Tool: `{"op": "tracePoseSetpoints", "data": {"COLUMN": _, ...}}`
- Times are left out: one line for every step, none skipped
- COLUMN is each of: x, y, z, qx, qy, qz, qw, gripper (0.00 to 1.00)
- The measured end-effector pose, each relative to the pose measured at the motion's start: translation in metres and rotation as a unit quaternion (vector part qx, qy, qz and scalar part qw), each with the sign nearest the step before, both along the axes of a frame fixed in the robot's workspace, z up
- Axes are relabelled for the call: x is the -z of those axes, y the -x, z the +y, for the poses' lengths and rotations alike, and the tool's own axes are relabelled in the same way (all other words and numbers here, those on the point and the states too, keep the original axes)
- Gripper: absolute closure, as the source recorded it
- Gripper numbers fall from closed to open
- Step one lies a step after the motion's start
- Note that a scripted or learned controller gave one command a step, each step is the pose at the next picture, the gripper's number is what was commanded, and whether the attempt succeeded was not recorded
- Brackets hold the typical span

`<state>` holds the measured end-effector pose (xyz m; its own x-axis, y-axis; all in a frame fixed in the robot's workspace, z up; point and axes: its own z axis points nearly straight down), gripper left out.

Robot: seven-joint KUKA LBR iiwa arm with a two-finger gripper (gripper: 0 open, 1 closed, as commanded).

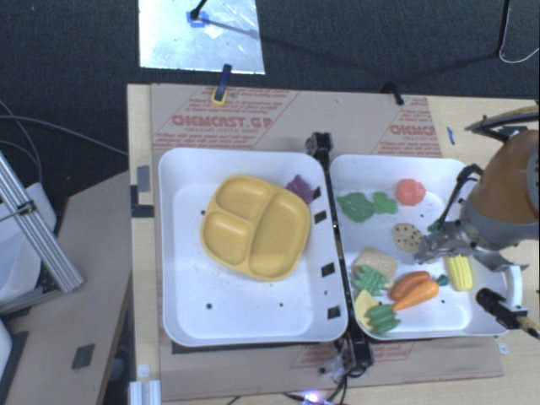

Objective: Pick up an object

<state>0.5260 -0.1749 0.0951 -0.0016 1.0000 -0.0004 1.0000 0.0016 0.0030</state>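
Looking down on the bench, we see two white bins side by side: the left bin holds a yellow plate and a small purple piece at the plate's one o'clock, while the right bin carries the toy food. The arm reaches in from three o'clock, and its gripper sits low over the right bin, near its right side. We cannot tell whether it is released or clenched, since the tip is too small and dark to read, and nothing shows as grasped. The closest candidate, in our judgement, is the corn, lying just beside the gripper at about five o'clock, its long axis running roughly twelve to six. The cookie lies near at nine o'clock, and the carrot at seven o'clock, stretched from two to eight. Farther off are the cracker, the green leaf and the red piece toward eleven o'clock, and the green pods at the bin's lower left. A pick of the corn would call for a short shift toward five o'clock, closing across its narrow width.
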Motion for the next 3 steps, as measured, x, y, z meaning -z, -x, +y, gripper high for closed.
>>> {"op": "tracePoseSetpoints", "data": {"x": 0.01, "y": -0.053, "z": -0.033, "qx": -0.002, "qy": 0.0016, "qz": -0.002, "qw": 1.0, "gripper": 1.0}}
{"op": "tracePoseSetpoints", "data": {"x": 0.01, "y": -0.051, "z": -0.032, "qx": -0.001, "qy": 0.0004, "qz": 0.0, "qw": 1.0, "gripper": 0.0}}
{"op": "tracePoseSetpoints", "data": {"x": 0.011, "y": 0.011, "z": 0.003, "qx": 0.001, "qy": -0.0017, "qz": 0.004, "qw": 1.0, "gripper": 0.0}}
